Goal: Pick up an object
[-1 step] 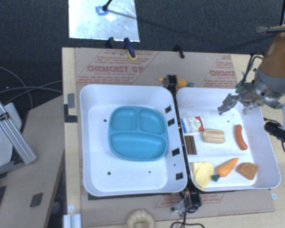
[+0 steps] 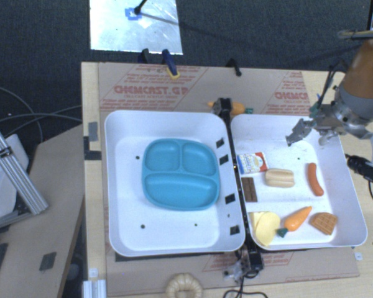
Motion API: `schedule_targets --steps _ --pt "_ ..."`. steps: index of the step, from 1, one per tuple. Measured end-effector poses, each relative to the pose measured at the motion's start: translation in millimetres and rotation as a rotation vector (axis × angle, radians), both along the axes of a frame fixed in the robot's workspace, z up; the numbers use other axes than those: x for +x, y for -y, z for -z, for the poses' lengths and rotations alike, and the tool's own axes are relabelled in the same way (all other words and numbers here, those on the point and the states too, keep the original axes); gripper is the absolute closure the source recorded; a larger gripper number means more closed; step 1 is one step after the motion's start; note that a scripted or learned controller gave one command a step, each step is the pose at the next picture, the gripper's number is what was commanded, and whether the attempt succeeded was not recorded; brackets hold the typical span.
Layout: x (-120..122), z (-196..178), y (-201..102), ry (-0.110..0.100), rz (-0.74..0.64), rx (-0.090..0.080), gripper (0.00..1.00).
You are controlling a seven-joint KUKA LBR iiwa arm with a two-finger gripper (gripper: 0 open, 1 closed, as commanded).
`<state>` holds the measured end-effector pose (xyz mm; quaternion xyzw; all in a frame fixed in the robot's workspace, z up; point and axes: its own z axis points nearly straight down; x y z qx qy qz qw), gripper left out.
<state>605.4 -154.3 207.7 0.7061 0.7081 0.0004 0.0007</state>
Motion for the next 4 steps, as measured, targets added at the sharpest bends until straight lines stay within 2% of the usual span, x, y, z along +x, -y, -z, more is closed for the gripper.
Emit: schedule_targets --steps 1,2,3,4 --pt "2 47 9 -0.003 0.002 0.0 0.0" --pt "0 109 11 -0.004 0.001 0.001 0.0" --pt "1 124 10 -0.002 0.001 0.0 0.0" --pt "2 111 10 0.003 0.002 -0.001 1.0"
